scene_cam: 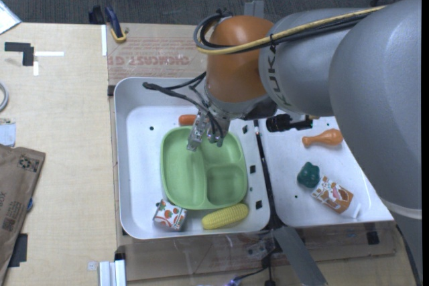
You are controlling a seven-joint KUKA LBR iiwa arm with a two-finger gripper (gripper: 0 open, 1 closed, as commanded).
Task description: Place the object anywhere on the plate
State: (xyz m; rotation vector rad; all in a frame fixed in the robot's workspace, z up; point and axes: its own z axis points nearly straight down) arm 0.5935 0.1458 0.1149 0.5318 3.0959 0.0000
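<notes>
Pincer slightly parted, empty, above plate.

My arm is bulky smooth grey with dark KUKA lettering, an orange dome-shaped band above the wrist, yellow and black cables looped across it, and a slim metal tool.

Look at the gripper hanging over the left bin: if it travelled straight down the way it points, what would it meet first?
Most likely the green plate: the gripper points down over the plate's large compartment near its upper rim. Its height above the plate is hard to judge from this slanted view.
</notes>
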